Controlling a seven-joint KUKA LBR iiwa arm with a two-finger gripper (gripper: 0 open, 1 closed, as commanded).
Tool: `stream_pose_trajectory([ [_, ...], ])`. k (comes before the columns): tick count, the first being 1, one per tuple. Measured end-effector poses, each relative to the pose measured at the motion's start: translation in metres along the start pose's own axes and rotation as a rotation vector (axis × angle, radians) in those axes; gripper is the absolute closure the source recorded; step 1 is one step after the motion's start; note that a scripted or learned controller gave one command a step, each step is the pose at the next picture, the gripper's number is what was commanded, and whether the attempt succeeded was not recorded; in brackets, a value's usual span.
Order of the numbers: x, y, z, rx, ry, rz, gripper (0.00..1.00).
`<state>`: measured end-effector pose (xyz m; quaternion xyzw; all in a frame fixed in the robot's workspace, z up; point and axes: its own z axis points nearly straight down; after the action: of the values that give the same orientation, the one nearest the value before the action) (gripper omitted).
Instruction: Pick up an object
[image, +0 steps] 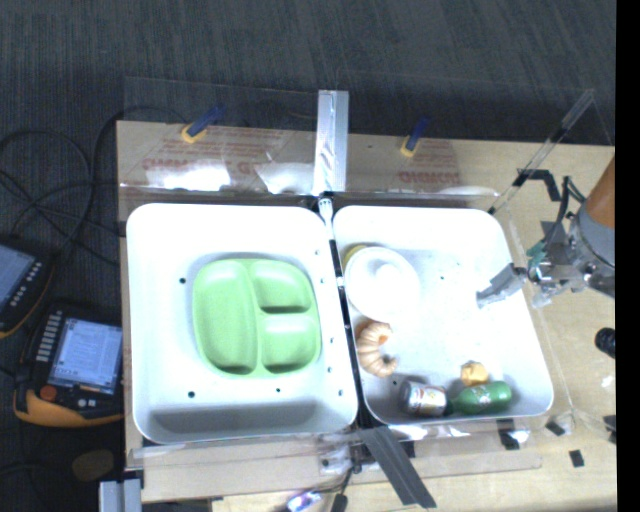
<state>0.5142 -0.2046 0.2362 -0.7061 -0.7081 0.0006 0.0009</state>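
Observation:
The right bin (440, 240) holds several objects. A white round dish (382, 282) sits at its far left over a yellow-green rim (350, 260). Below it lies a tan croissant-like piece (374, 346). Along the near wall lie a metal can (425, 399), a dark green oblong object (483, 396) and a small yellow-orange item (474, 373). My gripper (497, 288) hangs over the bin's right edge, apart from all of these, with nothing seen in it.
The left bin (160, 240) carries a green divided plate (258, 315). A metal divider (343, 330) runs between the bins. Clear plastic sheeting and clips lie along the bench's far edge (300, 160). Bare floor of the right bin lies under the gripper.

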Motion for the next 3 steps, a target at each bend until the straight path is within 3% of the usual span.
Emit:
stream_pose_trajectory([
  [1, 0.012, -0.015, 0.094, 0.001, 0.0, 0.023, 0.0],
  [2, 0.09, -0.027, 0.147, -0.011, -0.003, 0.093, 0.0],
  [3, 0.054, 0.051, 0.07, 0.0, -0.003, -0.007, 0.0],
])
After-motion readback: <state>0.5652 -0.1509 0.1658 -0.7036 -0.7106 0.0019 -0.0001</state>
